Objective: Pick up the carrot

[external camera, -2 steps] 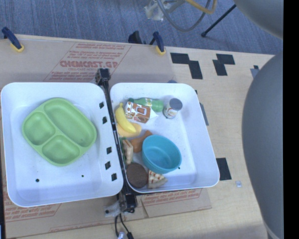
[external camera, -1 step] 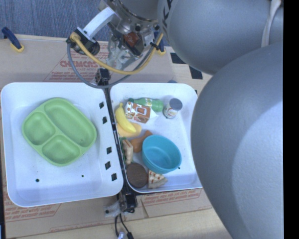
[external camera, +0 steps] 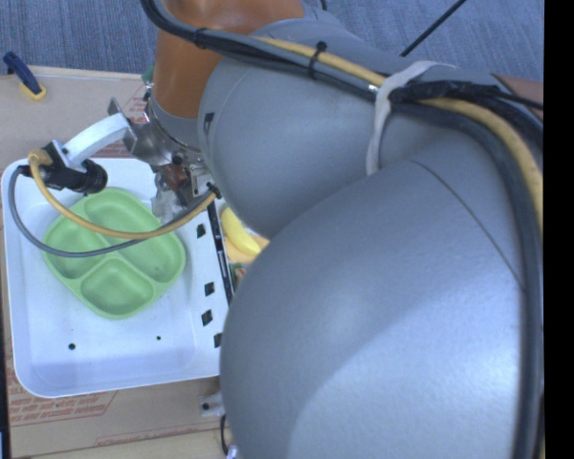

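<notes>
My gripper (external camera: 172, 185) hangs low over the far right corner of the left bin (external camera: 48, 352), just beyond the rim of a green divided plate (external camera: 115, 251). The grey arm with its orange band (external camera: 220, 36) covers most of the right bin. A yellow object (external camera: 237, 237) peeks out from under the arm just right of the wall between the bins; I cannot tell what it is. The arm hides whatever else lies in the right bin.
A yellow and black cable (external camera: 38, 208) loops from the wrist over the plate's far side. A blue clamp (external camera: 24, 75) lies on the brown bench at the far left. The near half of the left bin is bare white floor.
</notes>
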Tool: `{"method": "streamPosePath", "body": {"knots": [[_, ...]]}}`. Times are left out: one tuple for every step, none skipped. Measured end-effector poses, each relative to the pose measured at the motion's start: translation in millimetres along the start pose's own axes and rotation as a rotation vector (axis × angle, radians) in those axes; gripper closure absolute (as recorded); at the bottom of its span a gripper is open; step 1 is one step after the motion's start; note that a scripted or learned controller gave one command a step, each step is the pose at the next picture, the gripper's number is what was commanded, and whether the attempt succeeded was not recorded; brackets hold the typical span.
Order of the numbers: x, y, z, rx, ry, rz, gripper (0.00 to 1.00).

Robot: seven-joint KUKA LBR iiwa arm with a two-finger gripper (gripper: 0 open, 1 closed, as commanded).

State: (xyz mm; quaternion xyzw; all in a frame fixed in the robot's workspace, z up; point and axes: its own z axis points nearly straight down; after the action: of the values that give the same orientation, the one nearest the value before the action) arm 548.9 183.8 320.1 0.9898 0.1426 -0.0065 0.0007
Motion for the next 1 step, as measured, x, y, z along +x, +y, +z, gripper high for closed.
{"method": "streamPosePath", "body": {"knots": [[-37.5, -31.7, 130.1, -0.001, -0.012, -0.011, 1.00]]}}
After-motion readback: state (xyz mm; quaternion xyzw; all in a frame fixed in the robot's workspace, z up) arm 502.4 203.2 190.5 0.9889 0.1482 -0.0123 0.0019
